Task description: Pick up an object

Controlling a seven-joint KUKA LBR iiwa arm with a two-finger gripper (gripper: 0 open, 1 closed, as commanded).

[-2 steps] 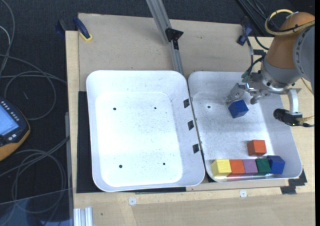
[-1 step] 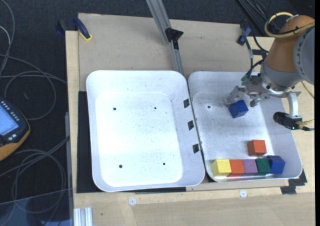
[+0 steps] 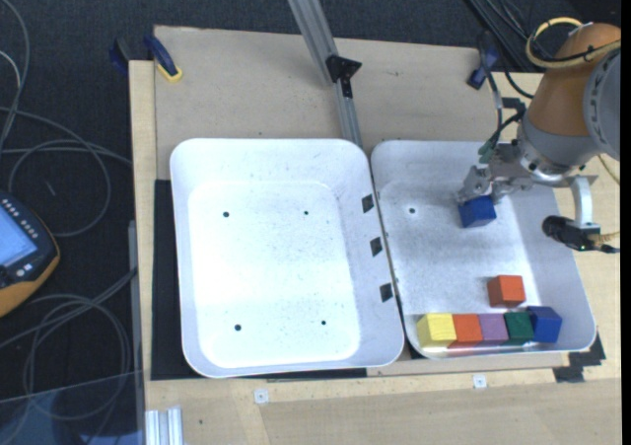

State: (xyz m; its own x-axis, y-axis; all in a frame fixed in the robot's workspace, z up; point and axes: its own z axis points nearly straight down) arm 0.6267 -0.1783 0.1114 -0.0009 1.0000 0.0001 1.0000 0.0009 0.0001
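A blue cube hangs at the tips of my gripper over the back of the right bin. The fingers appear shut on the cube's top. An orange cube lies alone nearer the front of that bin. Along the bin's front wall a row of blocks runs yellow, orange, purple, green and dark blue. The arm's orange band rises to the right of the gripper.
The left bin lies beside the right one, with black clips along the shared edge. A slanted metal pole stands behind the bins. Blue clamps sit at the bench's back corners.
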